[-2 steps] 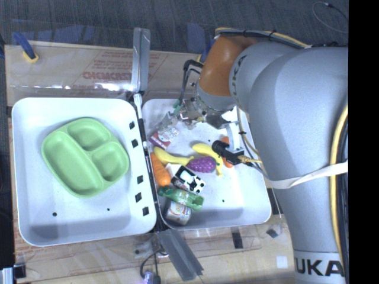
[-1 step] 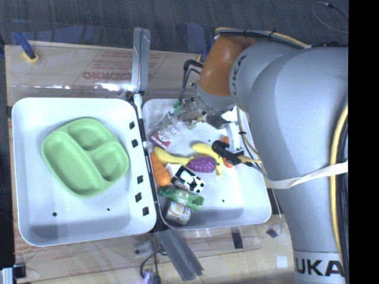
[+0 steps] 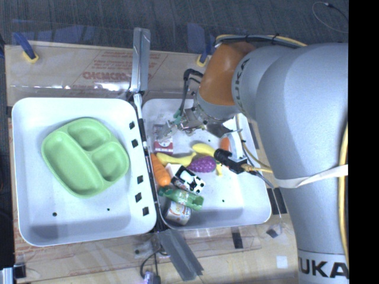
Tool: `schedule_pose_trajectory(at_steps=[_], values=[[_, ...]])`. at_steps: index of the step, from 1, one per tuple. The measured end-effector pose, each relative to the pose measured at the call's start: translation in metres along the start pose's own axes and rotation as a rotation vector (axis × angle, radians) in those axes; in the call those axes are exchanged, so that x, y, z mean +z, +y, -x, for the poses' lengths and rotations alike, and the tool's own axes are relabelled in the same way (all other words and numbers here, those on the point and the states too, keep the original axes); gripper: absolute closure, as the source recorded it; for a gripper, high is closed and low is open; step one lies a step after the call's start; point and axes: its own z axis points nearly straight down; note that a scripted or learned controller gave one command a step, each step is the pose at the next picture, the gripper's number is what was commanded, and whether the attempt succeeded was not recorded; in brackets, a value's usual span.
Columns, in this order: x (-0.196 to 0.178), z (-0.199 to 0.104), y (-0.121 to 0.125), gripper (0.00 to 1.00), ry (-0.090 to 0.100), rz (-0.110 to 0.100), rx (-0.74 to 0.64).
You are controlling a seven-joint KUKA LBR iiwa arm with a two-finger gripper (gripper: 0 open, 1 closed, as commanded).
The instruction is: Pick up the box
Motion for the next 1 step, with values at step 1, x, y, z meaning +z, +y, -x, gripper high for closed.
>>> schedule_pose_trajectory(at_steps=[1], values=[[0.0000, 0.0001, -0.0001, 0.00, 0.000, 0.000, 0.000]])
